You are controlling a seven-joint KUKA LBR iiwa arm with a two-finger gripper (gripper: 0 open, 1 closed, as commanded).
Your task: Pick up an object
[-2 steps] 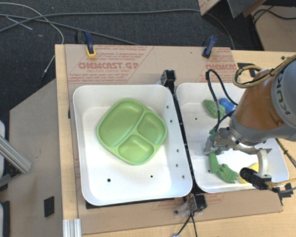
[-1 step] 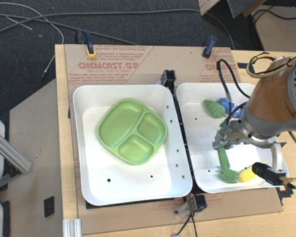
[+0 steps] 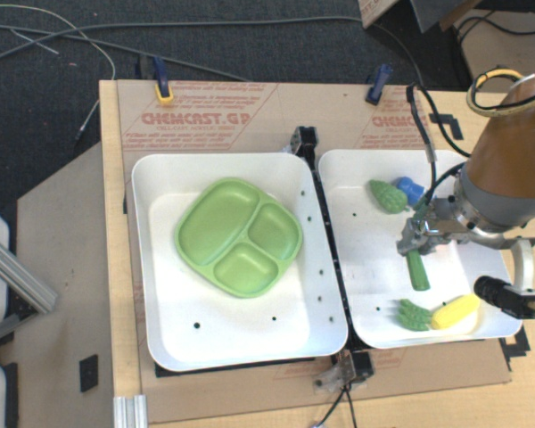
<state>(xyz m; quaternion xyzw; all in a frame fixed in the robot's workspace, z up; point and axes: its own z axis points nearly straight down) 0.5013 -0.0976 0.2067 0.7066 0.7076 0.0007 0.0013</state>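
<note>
Gripper [image 3: 416, 243] low in right bin [image 3: 366, 315], directly over the upper end of a green stick-shaped object [image 3: 418, 273]; whether the fingers are apart or clamped on it cannot be told. Just beside: green and yellow toys [image 3: 439, 314] at the near wall, green and blue pieces [image 3: 395, 193] further back. Left bin [image 3: 160, 328] holds a green divided plate [image 3: 239, 236]. Both bins sit on the cardboard-covered worktop [image 3: 250, 110].

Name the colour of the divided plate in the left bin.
Light green: the divided plate, clearest in the camera view.
</note>
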